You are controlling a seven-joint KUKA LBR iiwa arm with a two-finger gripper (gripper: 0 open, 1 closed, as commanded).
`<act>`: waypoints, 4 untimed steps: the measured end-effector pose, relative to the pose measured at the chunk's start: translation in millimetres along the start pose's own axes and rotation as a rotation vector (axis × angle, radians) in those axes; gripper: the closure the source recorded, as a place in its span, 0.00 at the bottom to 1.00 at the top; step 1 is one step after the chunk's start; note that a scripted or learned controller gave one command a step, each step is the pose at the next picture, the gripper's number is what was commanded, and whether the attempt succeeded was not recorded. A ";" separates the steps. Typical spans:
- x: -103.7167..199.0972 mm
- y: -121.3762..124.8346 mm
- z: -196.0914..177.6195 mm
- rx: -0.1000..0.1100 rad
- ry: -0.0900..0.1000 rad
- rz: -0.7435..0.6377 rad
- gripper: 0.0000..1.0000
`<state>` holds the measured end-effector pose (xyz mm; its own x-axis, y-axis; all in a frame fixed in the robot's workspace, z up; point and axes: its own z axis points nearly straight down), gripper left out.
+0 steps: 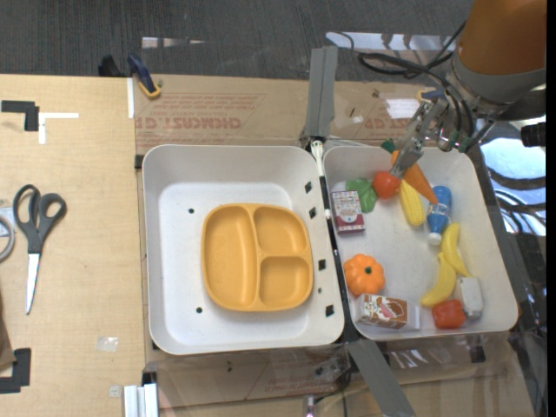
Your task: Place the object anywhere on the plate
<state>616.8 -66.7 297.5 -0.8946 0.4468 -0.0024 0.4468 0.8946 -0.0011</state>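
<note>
one fixed camera looks down at a slant from above the desk (69,233), far enough to take in both bins (174,320); the arm (508,24) enters at 2 o'clock.

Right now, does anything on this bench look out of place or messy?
Nothing looks spilled or broken. The toy food is jumbled in the right bin: a banana, a pumpkin, corn and small cartons lie at odd angles. The yellow divided plate sits in the left bin. Scissors lie on the bench.
</note>
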 end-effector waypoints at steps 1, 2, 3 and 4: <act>73.0 27.9 89.5 0.000 0.003 0.225 1.00; 104.2 97.4 106.1 0.001 0.003 0.168 1.00; 90.5 143.5 45.3 -0.001 0.000 0.026 1.00; 143.8 177.3 100.0 -0.001 0.002 -0.229 1.00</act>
<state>567.5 156.0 197.0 -0.9727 0.2323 -0.0001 0.2323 0.9727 -0.0005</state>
